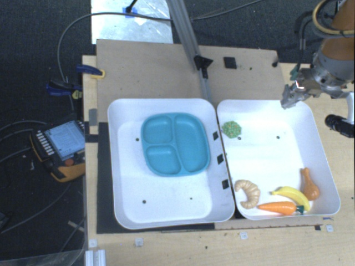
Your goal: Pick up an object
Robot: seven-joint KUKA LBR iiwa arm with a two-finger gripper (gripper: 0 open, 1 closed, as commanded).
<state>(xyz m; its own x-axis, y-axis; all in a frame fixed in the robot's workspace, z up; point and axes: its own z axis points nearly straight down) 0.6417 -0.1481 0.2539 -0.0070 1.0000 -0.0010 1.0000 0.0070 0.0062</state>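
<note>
The right bin (277,159) holds a green broccoli floret (232,129) near its back left corner. Along its front edge lie a croissant (248,193), an orange carrot (277,208), a yellow banana (290,195) and a brown drumstick (309,184). My gripper (290,97) hangs over the bin's back right rim, far from all the food, with nothing seen between its fingers.
The left bin (166,204) carries a blue divided plate (175,143). A grey pole (186,29) slants across the back of the bench. A handheld device (61,148) and cables lie on the floor at left.
</note>
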